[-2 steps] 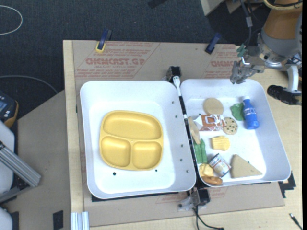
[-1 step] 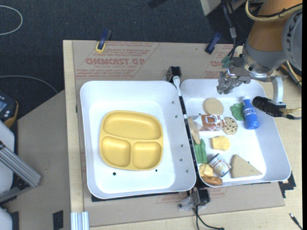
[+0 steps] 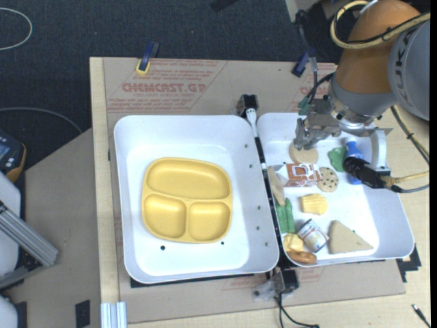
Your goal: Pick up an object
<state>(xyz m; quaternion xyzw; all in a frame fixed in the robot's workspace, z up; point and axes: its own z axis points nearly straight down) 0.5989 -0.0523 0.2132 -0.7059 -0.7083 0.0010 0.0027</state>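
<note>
My gripper [image 3: 306,137] hangs low over the far end of the right bin [image 3: 392,219], just above a round tan disc [image 3: 304,155]. Nothing shows between it and the disc. Close by lie a green piece [image 3: 337,158] and a blue piece [image 3: 352,146]. Nearer the middle are a brown and white packet [image 3: 300,174], a chip cookie [image 3: 328,180] and a yellow ridged piece [image 3: 313,203]. Toward the front lie a green pickle-like piece [image 3: 284,216], a small jar [image 3: 313,236], a tan wedge [image 3: 348,238] and an orange-yellow item [image 3: 298,249].
The left bin [image 3: 130,149] holds a yellow divided plate [image 3: 186,198]. A pale beige stick [image 3: 276,185] lies along the right bin's left wall. The bins sit side by side on a cardboard-covered bench [image 3: 177,84], and the arm comes in from the upper right.
</note>
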